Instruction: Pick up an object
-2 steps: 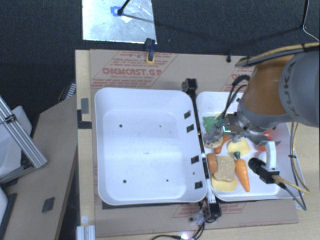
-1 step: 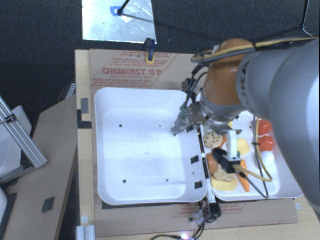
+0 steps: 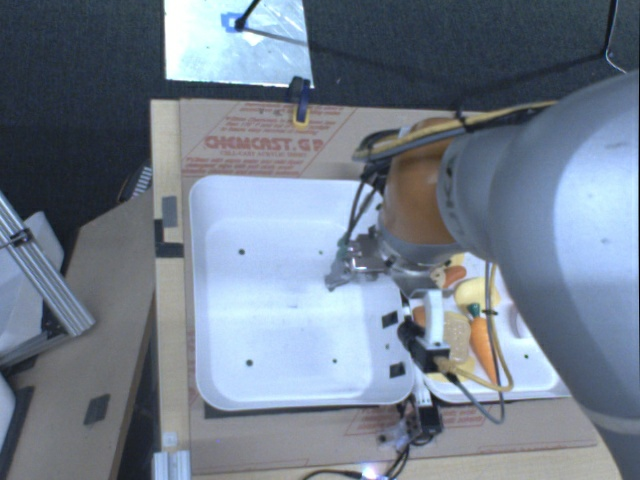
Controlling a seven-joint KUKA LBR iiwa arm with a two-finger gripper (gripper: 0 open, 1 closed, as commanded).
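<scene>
standing over the bench, noted: grey arm (image 3: 560, 238) with orange band (image 3: 415, 203), reaching in from the right. gripper (image 3: 338, 273) sat low over the left bin (image 3: 270, 368), near that bin's right wall; whether spread or pressed together, could not tell. beyond the gripper, in the right bin (image 3: 535, 373): a carrot (image 3: 482, 346), a yellow item (image 3: 472, 290), partly hidden by the arm.

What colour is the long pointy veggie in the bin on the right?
Orange. The carrot shows in the camera view, lying in the right bin beside the arm.
</scene>
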